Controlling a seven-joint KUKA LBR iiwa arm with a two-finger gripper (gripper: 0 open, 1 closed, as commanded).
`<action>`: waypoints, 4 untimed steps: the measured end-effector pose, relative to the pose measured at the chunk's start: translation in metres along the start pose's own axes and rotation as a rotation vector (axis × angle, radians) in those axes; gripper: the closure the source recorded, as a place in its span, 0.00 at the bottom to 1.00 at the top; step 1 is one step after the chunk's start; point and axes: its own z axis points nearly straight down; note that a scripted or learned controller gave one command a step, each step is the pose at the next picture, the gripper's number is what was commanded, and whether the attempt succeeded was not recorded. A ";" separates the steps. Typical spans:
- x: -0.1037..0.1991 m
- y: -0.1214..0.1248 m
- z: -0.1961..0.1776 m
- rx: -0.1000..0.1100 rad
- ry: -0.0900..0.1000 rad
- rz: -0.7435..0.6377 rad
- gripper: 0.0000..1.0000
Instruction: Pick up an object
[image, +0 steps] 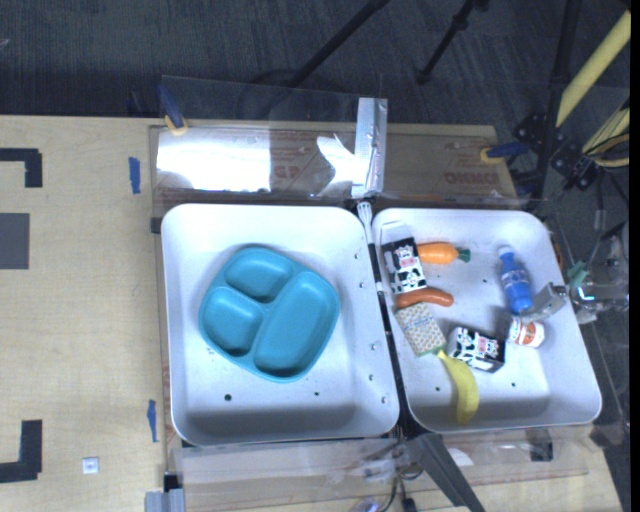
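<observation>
The right bin (575, 385) holds several small things. An orange carrot (438, 254) lies at the back beside a black-and-white cow-print carton (403, 264). Just in front of them is a red-brown sausage (425, 298), and a speckled tan block (421, 327) sits in front of that. A second cow-print carton (474, 348) rests against a yellow banana (462, 385) near the front. A blue bottle (515, 281) lies toward the right wall, with a small red-and-white can (527, 333) in front of it.
The left bin (190, 380) holds a blue divided plate (268, 311). A clear plastic sheet (260, 150) and a metal strip (370, 145) stand behind the bins. A small metal fitting (580, 293) sits at the right bin's right rim. Stands and cables crowd the far right.
</observation>
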 end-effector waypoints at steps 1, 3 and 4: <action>-0.008 0.034 0.056 -0.030 -0.007 0.074 0.00; -0.007 0.064 0.061 -0.059 -0.014 0.051 0.00; -0.005 0.075 0.062 -0.067 -0.013 0.107 0.00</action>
